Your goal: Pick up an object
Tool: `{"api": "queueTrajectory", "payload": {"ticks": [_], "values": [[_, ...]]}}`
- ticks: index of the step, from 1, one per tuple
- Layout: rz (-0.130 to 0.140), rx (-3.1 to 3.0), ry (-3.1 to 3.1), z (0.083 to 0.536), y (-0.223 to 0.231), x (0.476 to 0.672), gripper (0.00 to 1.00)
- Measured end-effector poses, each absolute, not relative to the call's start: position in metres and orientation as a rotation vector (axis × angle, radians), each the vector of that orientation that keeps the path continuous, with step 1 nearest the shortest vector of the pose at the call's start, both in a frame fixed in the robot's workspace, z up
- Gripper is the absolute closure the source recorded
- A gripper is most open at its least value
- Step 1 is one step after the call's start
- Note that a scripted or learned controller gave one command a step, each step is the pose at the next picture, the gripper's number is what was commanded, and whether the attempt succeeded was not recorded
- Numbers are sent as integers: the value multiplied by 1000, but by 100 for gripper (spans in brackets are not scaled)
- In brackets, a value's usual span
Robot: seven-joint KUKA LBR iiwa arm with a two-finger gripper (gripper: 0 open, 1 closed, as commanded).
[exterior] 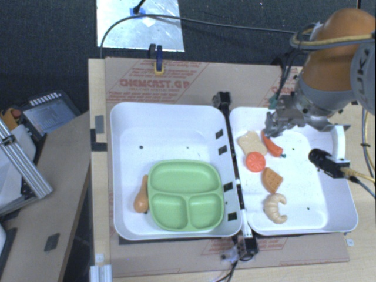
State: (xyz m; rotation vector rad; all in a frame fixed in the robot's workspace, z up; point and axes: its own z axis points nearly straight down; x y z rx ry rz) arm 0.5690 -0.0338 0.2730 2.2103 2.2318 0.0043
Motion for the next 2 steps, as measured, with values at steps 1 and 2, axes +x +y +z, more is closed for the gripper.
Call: {"api": "queueTrajectory", "payload": {"ticks": [1,2], "values": [[2,2211,2233,249,20,583,100],[5,2210,2233,247,75,597,100]]}}
